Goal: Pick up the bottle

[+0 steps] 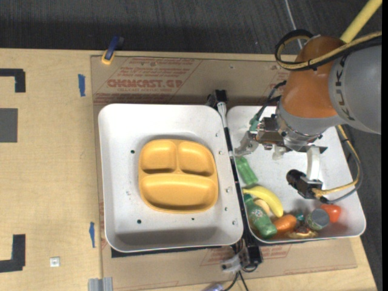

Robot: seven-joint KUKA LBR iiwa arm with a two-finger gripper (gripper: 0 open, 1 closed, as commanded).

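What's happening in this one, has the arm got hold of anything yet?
Not that the view shows. The arm hangs over the right bin, with its gripper near that bin's upper left part and nothing visibly between its fingers. A green bottle lies just below the gripper along the bin's left wall. The other items, a banana among them, are heaped at the near end. The left bin holds a yellow divided tray.

A robotics lab: a cardboard-topped table marked with blue and black tape carries two shallow white plastic bins, with cabling and a grey, orange-banded industrial arm above dark carpet.
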